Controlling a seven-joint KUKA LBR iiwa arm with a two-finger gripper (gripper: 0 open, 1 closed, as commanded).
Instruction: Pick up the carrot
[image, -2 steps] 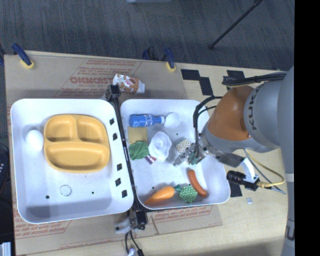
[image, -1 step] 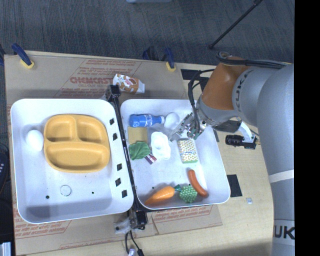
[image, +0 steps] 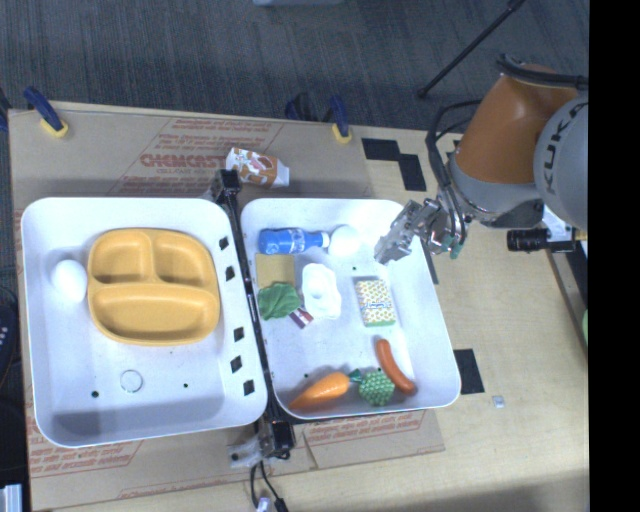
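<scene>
Carrot (image: 322, 390) lies on its side near the front edge of the right bin (image: 430, 330), orange body pointing left, its green leafy top (image: 376, 386) to the right. A hot dog (image: 396, 365) sits just beside the leafy end, slanted, close to the bin's front-right corner.

Gripper (image: 400, 240) hangs over the bin's upper right rim — well apart from the carrot, nothing visible between its fingers. Can't tell whether the fingers are spread or pressed together; they blur into the wrist hardware at this angle. Arm's orange band (image: 505, 125) shows at upper right.

Other right-bin contents: blue bottle (image: 290, 241) on its side along the back, a white ball (image: 343, 240) just beside its cap end, a yellow square block (image: 275, 270) below the bottle, a green leafy piece (image: 280, 299) touching that block's lower edge, a white cup-like item (image: 321, 287) mid-bin, a small red-and-white item (image: 302, 318) next to it, and a patterned yellow-green box (image: 375, 301) to the right.

Left bin (image: 60, 400): yellow sectioned tray (image: 153, 285) in the upper middle, white egg-like ball (image: 68, 280) just beside its left edge.

Outside the bins — a small brown-and-white carton (image: 256, 167) on the cardboard sheet (image: 150, 140) behind them.
</scene>
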